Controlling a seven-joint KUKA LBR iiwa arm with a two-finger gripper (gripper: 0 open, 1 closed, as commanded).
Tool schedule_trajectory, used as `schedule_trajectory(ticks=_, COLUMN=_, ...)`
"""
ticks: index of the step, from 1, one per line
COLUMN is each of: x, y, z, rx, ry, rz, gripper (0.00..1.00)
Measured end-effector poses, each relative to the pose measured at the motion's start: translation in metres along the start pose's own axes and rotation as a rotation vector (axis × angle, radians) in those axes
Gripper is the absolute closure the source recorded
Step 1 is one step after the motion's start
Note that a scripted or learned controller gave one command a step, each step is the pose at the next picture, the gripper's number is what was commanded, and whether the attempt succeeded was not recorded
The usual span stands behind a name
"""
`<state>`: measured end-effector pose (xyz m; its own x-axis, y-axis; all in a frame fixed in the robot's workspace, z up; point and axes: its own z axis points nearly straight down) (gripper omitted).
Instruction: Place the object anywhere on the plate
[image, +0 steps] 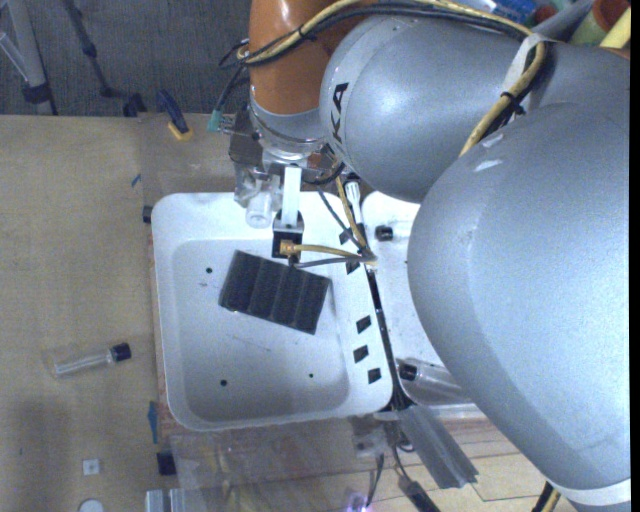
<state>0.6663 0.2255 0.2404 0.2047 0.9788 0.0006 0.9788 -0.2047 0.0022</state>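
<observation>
A black ribbed rectangular slab (275, 291) lies flat in the upper middle of the left white bin (163, 300), turned slightly askew. My gripper (258, 200) hangs over the bin's far rim, just above and behind the slab's upper edge. The wrist and its mounts hide the gripper's tips, and I see nothing held there. The grey arm with its orange band (285, 45) reaches in from the right and hides most of the right bin (395, 215).
A small clear vial with a dark cap (90, 357) lies on the brown bench left of the bins. A blue clamp (176, 118) sits at the bench's far edge. Black clips (364, 340) line the divide between the bins.
</observation>
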Motion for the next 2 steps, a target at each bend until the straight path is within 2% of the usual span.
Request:
schedule_trajectory(ticks=1, x=0.001, y=0.0, z=-0.129, rx=0.002, ry=-0.001, rz=-0.139, gripper=1.0)
schedule_trajectory(ticks=2, x=-0.007, y=-0.032, z=-0.115, rx=0.007, ry=-0.003, rz=0.126, gripper=1.0)
